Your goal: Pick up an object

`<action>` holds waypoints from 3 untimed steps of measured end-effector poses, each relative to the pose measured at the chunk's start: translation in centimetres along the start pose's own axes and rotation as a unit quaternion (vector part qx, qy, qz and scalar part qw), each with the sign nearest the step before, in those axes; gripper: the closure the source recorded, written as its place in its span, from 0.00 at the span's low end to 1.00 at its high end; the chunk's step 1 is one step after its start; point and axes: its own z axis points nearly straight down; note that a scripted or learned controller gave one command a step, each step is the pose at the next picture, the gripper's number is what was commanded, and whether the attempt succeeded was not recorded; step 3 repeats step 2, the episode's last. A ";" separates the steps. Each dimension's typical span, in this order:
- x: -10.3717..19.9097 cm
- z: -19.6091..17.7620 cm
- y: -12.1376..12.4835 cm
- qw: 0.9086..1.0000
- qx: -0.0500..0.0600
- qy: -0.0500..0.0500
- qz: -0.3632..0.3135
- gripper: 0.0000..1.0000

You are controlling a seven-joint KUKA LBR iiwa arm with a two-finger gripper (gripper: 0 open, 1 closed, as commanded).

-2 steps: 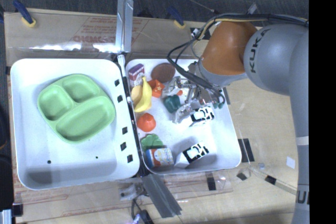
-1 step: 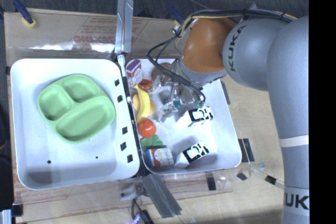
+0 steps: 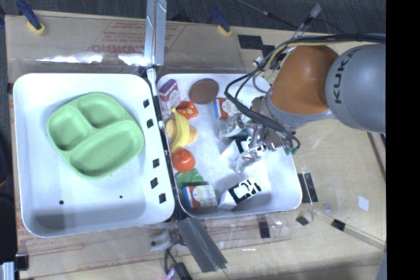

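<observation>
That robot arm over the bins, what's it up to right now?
The arm reaches in from the right and has its gripper low over the middle of the right bin, among the toy food and small packages. Nearby lie a banana, a tomato, a brown round piece and a black and white box. Whether it has hold of anything cannot be told from here. The left bin holds a green divided plate.
</observation>
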 end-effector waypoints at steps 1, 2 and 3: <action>5.8 -0.5 0.8 1.000 0.002 -0.011 -0.013 0.00; 6.8 -0.8 0.9 1.000 0.007 -0.020 -0.004 0.00; 6.8 -0.8 0.9 1.000 0.007 -0.020 -0.004 0.00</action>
